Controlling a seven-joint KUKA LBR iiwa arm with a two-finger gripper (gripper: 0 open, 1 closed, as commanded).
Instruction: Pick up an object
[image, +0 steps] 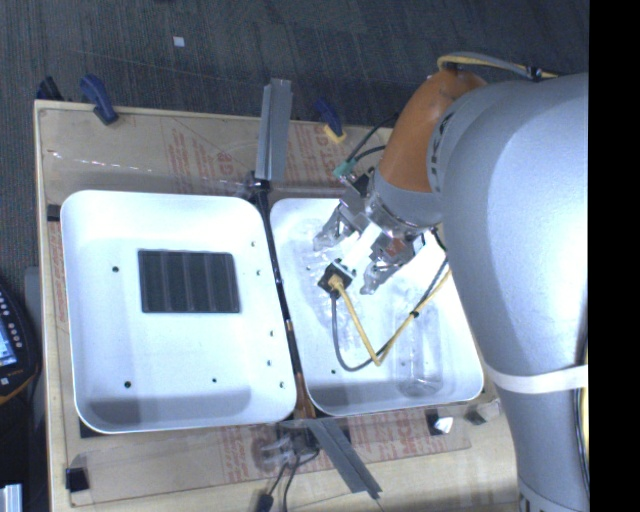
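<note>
From the fixed camera above the bench (150, 150), the likeliest failure is a miss. The objects in the right bin (460, 385) look clear and glassy, hard to make out against the white floor. A clear bottle-like object (420, 352) lies below and to the right of the claw (352, 250), well apart from it, and something faint and transparent seems to sit just under the claw. If the claw shuts on that faint thing off-centre, it could squirt out sideways. A second risk is the yellow cable (372, 345) and the black loop beside it, which trail down from the claw across the bin floor; they could drag over an object or snag on it as the arm (520, 220) lifts.

The arm leans in from the right, its orange band (420, 130) above the wrist, with the wrist angled down and leftward into the upper part of the right bin. The claw's two fingers appear spread, with nothing visibly pinched between them. The left bin (80, 300), far to the claw's left, has a dark ribbed panel (188, 281) on its floor.
</note>
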